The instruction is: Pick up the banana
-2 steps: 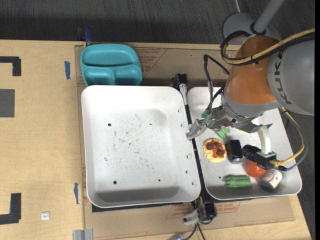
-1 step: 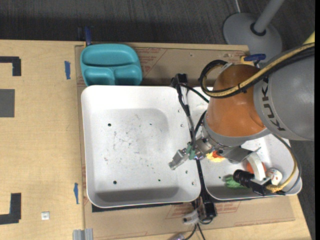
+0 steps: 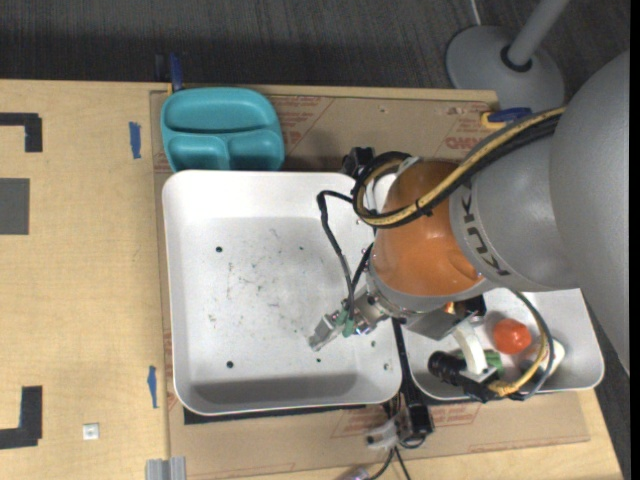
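Banana nowhere that I can pick out, perhaps hidden under the arm over the right bin (image 3: 585,363), while the gripper (image 3: 330,330) hangs low over the left bin (image 3: 250,268), nothing visibly held, its opening impossible to tell.

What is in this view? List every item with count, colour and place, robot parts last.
Left bin: one, white, centre of the bench, floor scuffed.
Right bin: one, white, lower right, mostly under the arm.
Divided tray: one, teal, just behind the left bin's far edge.
Orange-red object: one, in the right bin; too hidden to identify.
Tape marks: several, blue, along the cardboard to the left of the bins.
Stand base: one, grey, on the floor at top right.
Arm: one, grey with orange band, reaching in from the right.
End effector: one, low over the left bin's right side.
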You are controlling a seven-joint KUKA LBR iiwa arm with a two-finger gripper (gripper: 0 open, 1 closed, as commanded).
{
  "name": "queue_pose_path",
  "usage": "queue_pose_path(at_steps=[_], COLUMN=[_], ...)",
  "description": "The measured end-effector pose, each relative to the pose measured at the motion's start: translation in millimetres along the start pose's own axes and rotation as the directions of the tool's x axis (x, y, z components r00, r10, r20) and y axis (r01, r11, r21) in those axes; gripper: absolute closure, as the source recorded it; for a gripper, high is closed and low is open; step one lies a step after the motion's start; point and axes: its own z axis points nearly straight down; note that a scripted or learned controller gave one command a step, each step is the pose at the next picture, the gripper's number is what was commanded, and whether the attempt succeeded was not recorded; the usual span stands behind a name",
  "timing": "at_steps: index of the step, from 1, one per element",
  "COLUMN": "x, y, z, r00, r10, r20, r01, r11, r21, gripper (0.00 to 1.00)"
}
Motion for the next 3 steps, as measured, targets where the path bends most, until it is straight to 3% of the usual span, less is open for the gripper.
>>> queue_pose_path(at_steps=[1,3], x=[5.8,10.9], y=[5.5,9.4], z=[3.8,6.0], r00=[1.000,1.000], r10=[-0.007,-0.016], r20=[0.013,0.020], r01=[0.007,0.016], r11=[1.000,1.000], r21=[0.000,0.000], gripper=[0.00,0.00])
